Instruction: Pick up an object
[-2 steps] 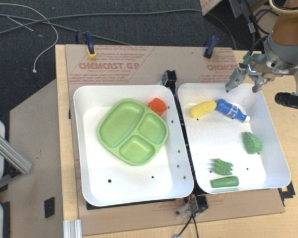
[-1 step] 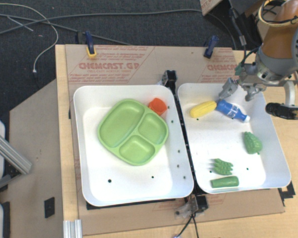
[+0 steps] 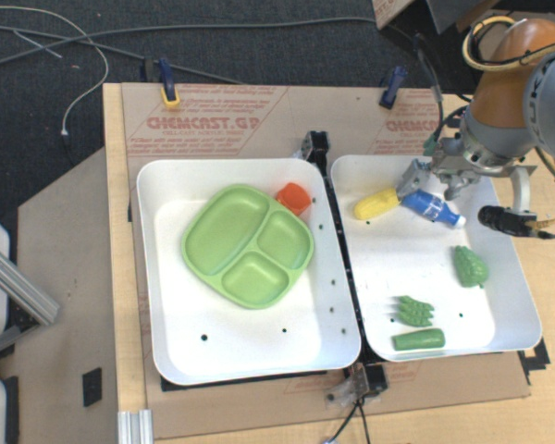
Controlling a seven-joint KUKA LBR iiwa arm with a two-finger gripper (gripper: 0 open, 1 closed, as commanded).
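End effector low over the blue bottle at the back of the right bin.

The small blue bottle with a white cap lies on its side, tilted, just beside a yellow toy; the grey fingers stand on either side of its upper end, but whether they have closed on it I cannot tell. It looks like light, rigid, smooth plastic, likely to roll or slip, so the best hold is probably across the middle of its round body, not the narrow cap. The yellow toy crowds its left side and the bin's back wall is near. 3 green toy vegetables, a leafy piece, a bumpy piece and a cylinder, lie well apart toward the front. The left bin holds a green divided plate and an orange piece touching its rim.
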